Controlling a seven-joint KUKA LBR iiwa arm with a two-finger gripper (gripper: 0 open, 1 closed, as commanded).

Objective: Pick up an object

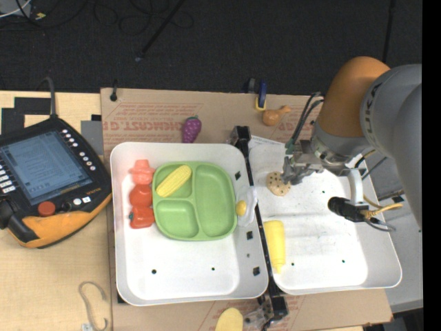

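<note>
The tool [289,174], its grip state impossible to tell, is hovering just beside the cookie [278,183] in the right bin [386,267]; flat, light, probably rigid, best pinched across its edges.

A divided plate [207,212] is set in the left bin [138,267], a corn cob [172,179] laid on it; a cookie [278,183] is placed in the right bin [344,267]

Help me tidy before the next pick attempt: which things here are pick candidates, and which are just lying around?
Pick candidates:
cookie under the gripper
yellow block
corn on the green plate
red figure

Lying around:
teach pendant
purple grapes
toy duck
</note>
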